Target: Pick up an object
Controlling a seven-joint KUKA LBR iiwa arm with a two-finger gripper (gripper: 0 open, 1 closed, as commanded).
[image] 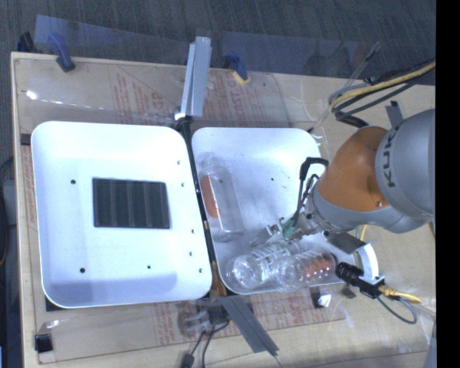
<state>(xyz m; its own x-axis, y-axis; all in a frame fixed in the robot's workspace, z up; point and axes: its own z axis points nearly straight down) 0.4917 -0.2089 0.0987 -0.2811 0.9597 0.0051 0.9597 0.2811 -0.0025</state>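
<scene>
So the gripper [291,227] is down in the right bin [253,148], just above the clear plastic bottle [272,267] lying along that bin's front edge, with a clear packet with something orange inside [215,198] against the bin's left wall; can't tell how the claw is set from where I'm standing. My worry is that the bottle's round and slick and jammed against the front wall, so it'll probably roll or squirt out when pinched. There's red print on the bench's sheeting, too small to read.
</scene>
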